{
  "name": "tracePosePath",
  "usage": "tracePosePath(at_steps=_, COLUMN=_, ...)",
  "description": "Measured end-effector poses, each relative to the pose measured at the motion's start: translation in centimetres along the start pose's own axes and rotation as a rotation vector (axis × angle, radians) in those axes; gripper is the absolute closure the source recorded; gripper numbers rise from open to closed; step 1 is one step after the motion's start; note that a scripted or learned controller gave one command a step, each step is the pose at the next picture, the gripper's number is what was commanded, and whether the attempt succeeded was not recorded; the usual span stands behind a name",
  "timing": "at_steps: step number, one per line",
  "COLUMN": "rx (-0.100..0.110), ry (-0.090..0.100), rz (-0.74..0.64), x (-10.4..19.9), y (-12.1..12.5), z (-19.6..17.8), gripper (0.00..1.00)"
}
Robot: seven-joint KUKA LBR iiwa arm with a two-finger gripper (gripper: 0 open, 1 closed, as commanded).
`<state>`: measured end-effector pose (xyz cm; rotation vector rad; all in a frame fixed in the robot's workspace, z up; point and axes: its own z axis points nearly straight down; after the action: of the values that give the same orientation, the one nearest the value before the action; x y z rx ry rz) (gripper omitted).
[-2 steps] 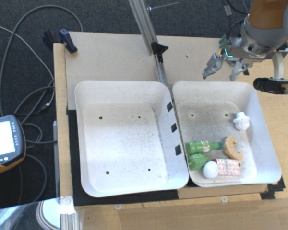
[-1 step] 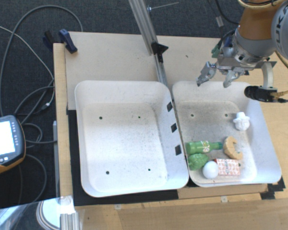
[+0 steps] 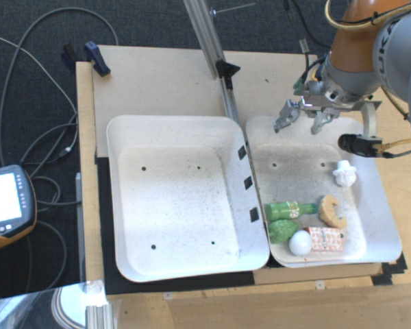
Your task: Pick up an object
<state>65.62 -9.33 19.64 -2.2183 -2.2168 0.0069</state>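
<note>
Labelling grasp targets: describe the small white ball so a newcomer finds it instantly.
Look in the right-hand white bin, at its near edge where the objects cluster. The small white ball sits between a green leafy toy and a red-patterned packet; it alone is plain, round and smooth.

Green bottle (image 3: 291, 210), white ball (image 3: 300, 242), tan bagel (image 3: 332, 212) (bins (image 3: 171, 132) speckled white)

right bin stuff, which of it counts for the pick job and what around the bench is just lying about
For the job:
tool, open, above the right bin
green bottle
white ball
red-patterned box
tan curved piece
small white figure

Lying about:
left bin
blue clamp
handheld pendant
</note>
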Motion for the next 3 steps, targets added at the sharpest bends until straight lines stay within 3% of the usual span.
tracePosePath(at_steps=1, rx=0.001, ry=0.000, rz=0.001, x=-1.0, y=-0.3, z=5.3, gripper=0.00)
tracePosePath(at_steps=2, rx=-0.008, ry=0.000, rz=-0.001, x=-0.9, y=-0.1, z=3.7, gripper=1.00)
tracePosePath(at_steps=3, rx=-0.015, ry=-0.002, rz=-0.002, x=-1.0, y=1.0, z=-1.8, gripper=1.00)
